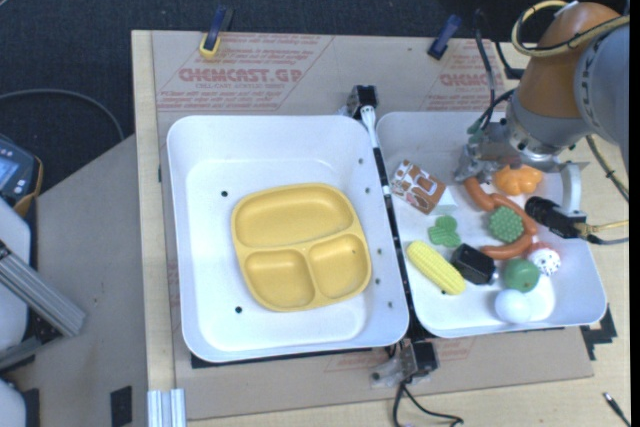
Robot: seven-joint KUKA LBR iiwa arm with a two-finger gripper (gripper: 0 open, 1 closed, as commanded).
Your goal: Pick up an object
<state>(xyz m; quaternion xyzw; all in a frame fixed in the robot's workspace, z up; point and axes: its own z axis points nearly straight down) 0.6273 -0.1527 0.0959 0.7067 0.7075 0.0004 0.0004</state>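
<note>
Yellow tray in left bin, toys in right bin.

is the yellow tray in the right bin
No, the yellow tray lies in the left bin; the right bin holds the small toys.

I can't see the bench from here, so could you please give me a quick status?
Claw low over right bin, at its far edge. Nearest items: orange fruit, red sausage. Nothing seen held. Yellow tray in left bin.
</note>
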